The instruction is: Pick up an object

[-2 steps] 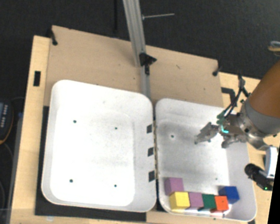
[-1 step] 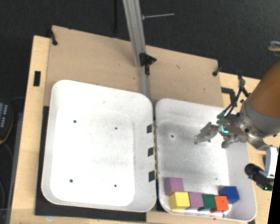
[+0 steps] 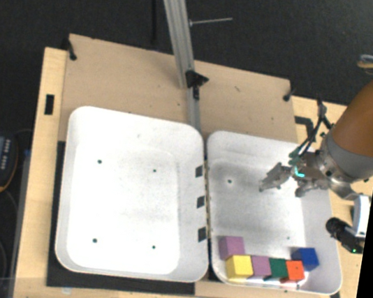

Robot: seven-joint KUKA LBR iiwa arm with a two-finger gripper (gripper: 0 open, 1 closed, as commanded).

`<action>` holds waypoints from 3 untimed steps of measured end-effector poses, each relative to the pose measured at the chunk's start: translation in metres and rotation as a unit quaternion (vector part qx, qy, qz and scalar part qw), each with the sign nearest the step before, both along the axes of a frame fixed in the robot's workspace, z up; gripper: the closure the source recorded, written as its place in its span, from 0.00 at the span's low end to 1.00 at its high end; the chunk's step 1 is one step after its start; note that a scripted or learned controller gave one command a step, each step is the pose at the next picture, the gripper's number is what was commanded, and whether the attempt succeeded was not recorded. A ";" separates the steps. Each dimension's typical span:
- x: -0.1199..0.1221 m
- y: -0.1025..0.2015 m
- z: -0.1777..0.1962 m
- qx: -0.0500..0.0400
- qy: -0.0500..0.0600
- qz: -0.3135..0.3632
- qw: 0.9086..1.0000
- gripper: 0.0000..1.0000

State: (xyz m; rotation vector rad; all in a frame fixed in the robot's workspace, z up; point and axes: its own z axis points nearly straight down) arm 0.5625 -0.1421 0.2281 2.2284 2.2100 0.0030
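I see the jaws [image 3: 286, 182] spread wide and holding nothing over the right bin [image 3: 254, 213]; the blocks [image 3: 262, 266] huddle along its near wall, well apart.

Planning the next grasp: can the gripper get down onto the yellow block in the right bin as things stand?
Probably, but tightly. The gripper hangs over bare bin floor, fingers apart, nothing between it and the yellow block. But a purple block touches its side and the bin wall is close.
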 end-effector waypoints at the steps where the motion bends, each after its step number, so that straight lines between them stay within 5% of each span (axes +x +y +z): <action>1: 0.000 0.000 0.000 0.000 0.000 0.000 1.000 0.00; 3: 0.000 0.000 0.000 0.000 0.000 -0.001 1.000 0.00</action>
